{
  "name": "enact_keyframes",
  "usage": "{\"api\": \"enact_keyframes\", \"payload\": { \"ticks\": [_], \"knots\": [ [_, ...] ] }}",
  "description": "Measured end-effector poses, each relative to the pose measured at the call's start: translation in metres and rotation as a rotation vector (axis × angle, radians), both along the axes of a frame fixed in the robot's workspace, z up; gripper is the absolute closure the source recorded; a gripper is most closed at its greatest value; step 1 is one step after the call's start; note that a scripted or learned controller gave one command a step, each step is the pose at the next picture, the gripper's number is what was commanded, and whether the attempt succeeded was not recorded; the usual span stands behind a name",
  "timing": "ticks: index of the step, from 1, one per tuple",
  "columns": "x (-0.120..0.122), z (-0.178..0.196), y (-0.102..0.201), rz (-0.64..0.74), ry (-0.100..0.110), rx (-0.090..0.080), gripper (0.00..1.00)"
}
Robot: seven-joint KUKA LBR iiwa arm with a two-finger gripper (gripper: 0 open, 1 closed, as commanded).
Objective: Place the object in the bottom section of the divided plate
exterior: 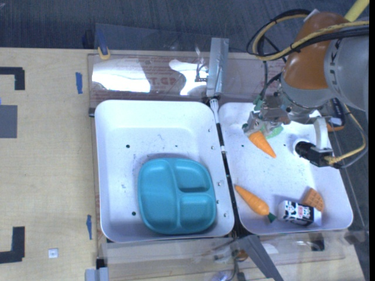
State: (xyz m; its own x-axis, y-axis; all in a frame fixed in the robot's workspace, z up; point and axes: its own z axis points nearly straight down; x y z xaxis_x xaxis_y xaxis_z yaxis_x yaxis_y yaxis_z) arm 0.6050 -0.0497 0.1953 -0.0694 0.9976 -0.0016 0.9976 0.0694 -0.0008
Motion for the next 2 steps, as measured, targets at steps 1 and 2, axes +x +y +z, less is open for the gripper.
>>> {"api": "enact_keyframes", "payload": {
  "ticks": [1, 2],
  "knots": [
    [-0.036, -0.011, 0.061, -0.066, 0.003, 0.003, 1.00],
    [-0.126, -0.011, 0.123, 0.266, 0.002, 0.002, 1.00]
  ]
}}
